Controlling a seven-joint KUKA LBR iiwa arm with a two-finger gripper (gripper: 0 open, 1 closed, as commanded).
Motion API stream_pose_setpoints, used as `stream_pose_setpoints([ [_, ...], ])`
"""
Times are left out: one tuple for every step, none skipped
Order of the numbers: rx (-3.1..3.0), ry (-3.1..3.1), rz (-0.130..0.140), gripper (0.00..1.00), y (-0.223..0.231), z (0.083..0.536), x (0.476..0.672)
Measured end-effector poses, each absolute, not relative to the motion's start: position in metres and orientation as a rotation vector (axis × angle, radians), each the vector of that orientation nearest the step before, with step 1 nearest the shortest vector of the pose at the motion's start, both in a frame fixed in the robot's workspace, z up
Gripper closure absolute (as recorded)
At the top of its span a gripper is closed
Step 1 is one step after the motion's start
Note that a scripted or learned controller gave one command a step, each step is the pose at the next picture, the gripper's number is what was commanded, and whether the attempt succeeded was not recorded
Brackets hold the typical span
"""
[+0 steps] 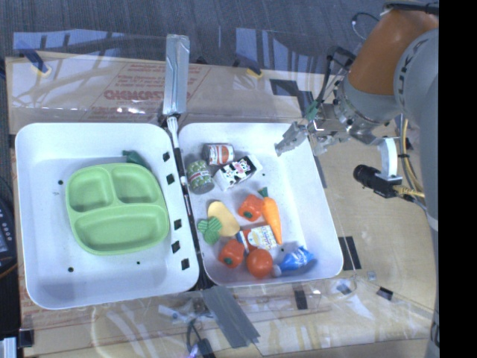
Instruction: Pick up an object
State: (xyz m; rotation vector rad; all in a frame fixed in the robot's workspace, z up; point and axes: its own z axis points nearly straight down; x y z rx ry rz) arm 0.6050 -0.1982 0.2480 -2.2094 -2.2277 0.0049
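While the left bin (30,200) held one green divided plate (117,206), the right bin (313,200) held two cans (209,165), one carrot (271,218) and two tomatoes (247,258), the gripper (300,135) at its two o'clock rim grasping nothing, its fingers' spread unclear.

A pale wooden table (387,252) stands on dark grey ribbed carpet (246,2). Clear plastic sheeting (97,88) with reddish print covers its far side, catching glare. Strips of grey tape (177,73) and small black markers (350,252) dot the surface.
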Motion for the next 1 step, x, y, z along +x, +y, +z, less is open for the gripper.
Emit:
stream_pose_setpoints([
  [-2.217,-2.24,-0.008,0.0,-0.2011,0.1254,0.5432],
])
